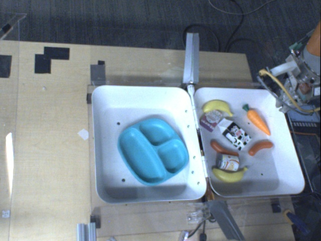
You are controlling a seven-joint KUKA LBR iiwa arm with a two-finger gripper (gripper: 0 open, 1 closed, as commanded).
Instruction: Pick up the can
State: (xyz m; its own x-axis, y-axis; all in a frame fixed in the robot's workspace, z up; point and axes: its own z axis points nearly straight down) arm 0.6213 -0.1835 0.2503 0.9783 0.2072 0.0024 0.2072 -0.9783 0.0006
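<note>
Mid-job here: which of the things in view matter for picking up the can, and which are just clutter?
Job: can in the right bin; pincer by that bin's far right corner.
Lying about: upper banana, lower banana, left sausage, right sausage, carrot, cow-print carton, purplish packet, blue plate in the left bin.

Pale bench (45, 149) bears left bin (106, 149), right bin (283, 177), adjoining.
</note>
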